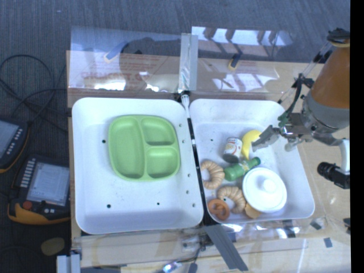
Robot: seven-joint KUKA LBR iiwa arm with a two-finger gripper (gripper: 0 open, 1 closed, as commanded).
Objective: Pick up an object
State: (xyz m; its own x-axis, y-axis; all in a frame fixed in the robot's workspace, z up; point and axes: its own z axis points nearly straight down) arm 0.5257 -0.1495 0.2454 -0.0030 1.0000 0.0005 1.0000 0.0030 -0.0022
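Note:
The right bin [296, 169] holds several objects. A yellow fruit [250, 139] lies near the middle, with a small white can [232, 147] to its left. Below them lies a green bottle [242, 169]. A round white lidded bowl [264, 189] sits at the front right. Two tan pretzel-like rings [212, 173] [232, 195] and an orange-brown piece [219, 209] lie along the front left. My gripper [266, 136] reaches in from the right, its tip just to the right of the yellow fruit and low over the bin. I see nothing carried by it.
The left bin [91, 198] holds a green divided plate [144, 147]. A raised divider [193, 152] separates the two bins. Clear plastic walls [187, 61] stand behind them. The arm's orange band [335, 78] rises at the right edge. Cables and a pendant [40, 186] lie on the floor at the left.

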